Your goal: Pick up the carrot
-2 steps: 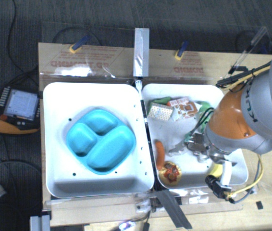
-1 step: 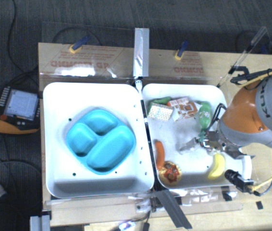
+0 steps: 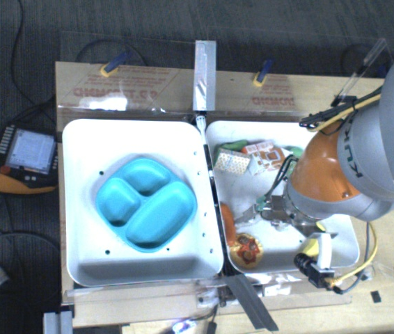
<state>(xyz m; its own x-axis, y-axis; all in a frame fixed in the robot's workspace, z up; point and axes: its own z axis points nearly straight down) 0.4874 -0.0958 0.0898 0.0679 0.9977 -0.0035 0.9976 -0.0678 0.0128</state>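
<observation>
Orange tapered carrot [image 3: 227, 220] lies in the right-hand shallow white plastic bin [image 3: 347, 256], tight against its left wall, just above a round red-and-yellow mottled item [image 3: 246, 250] at the near corner. Its long axis runs near-to-far along the wall; I can't tell which end is the tip. Grey arm with the orange band [image 3: 326, 176] hangs over the bin's middle, its pincer [image 3: 270, 211] low and just right of the carrot, apart from it. Can't tell how wide the pincer stands, and nothing is visibly held. Judged progress: approach stage only, grasp and lift both left. Farther back in the same bin sit a white-and-red printed packet [image 3: 263, 156] and something green. Left white bin [image 3: 85, 263] carries a blue three-compartment plastic tray [image 3: 147, 202]. Wooden desk [image 3: 301, 92] beyond.
</observation>
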